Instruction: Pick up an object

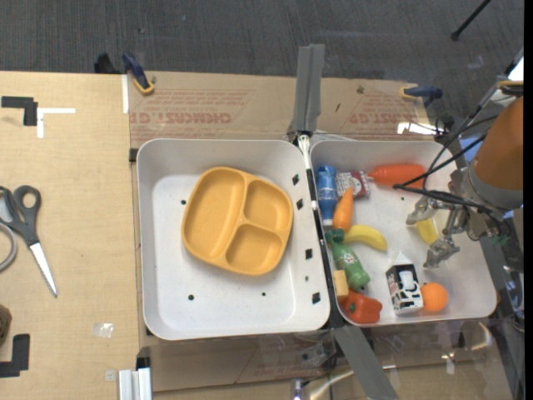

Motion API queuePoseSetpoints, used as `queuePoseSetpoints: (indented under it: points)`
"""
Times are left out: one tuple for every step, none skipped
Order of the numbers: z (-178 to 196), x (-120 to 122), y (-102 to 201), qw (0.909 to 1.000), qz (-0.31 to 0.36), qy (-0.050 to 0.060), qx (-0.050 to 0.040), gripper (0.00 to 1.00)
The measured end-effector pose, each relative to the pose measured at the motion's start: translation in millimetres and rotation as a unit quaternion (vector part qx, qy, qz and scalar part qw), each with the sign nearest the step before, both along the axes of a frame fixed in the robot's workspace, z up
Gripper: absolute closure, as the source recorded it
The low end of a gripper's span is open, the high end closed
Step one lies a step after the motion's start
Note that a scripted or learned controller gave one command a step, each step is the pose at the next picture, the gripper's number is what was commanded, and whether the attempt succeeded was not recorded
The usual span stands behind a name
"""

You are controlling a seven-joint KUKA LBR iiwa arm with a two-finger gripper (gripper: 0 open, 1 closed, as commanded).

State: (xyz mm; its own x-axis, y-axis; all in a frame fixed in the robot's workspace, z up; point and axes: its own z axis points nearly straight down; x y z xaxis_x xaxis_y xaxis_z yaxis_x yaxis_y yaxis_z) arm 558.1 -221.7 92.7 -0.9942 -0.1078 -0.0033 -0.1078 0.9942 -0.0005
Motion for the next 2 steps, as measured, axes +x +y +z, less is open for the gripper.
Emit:
queuePoseSetpoints:
  points:
    - [-0.5,-44.3,43.2,1.0000,0.000,0.000,0.0005,0.00]
    - [-0.9,-71.2,82.2,0.9989,-0.046,0.001,0.0006,0.00]
